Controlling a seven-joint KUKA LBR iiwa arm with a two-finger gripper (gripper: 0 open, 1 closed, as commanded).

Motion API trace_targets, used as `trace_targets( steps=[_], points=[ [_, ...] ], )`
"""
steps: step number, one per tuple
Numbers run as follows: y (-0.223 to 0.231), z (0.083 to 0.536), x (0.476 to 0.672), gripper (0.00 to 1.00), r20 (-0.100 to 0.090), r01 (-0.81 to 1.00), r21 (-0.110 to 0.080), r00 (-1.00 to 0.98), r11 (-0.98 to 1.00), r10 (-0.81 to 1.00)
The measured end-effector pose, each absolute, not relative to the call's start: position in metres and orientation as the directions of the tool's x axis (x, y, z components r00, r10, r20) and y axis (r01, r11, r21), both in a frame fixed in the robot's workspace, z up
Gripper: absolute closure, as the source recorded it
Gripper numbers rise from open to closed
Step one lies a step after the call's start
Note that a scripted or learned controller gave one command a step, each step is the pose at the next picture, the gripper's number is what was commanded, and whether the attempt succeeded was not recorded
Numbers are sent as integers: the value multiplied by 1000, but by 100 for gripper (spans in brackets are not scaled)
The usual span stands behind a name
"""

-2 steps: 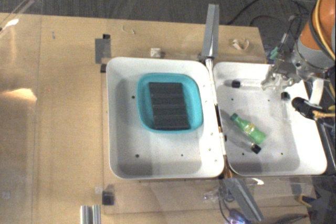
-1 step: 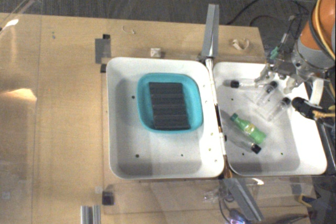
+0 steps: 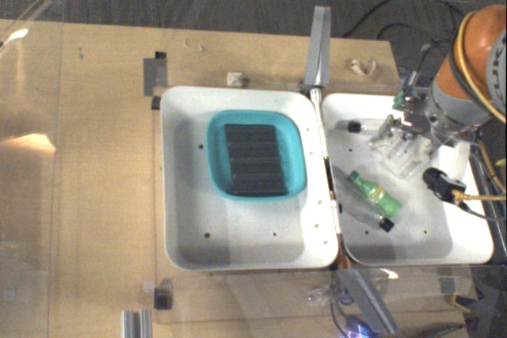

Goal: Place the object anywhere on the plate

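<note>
1. Wooden counter (image 3: 87,194) carries two shallow white bins side by side, with dark grey carpet beyond its far edge and black cables trailing near my arm.
2. My arm, grey with its orange band (image 3: 475,51), reaches in over the right bin (image 3: 459,245), and my hand (image 3: 402,145) hangs above that bin's far part, well apart from the plate.
3. My hand's clear fingers blur against the white; I cannot tell whether they are apart or together.
4. One teal plate (image 3: 257,154) with a dark ribbed centre lies in the left bin (image 3: 238,245).
5. One green bottle (image 3: 376,198) lies on its side in the right bin, near my hand, across the divider from the plate.
</note>
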State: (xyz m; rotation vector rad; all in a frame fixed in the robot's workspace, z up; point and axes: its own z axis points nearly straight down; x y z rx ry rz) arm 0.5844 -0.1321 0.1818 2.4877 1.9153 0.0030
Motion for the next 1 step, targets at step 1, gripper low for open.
trace_targets(
  steps=[1],
  points=[
    [-100,216,543,0,2,951,5,310,-310,951]
  ],
)
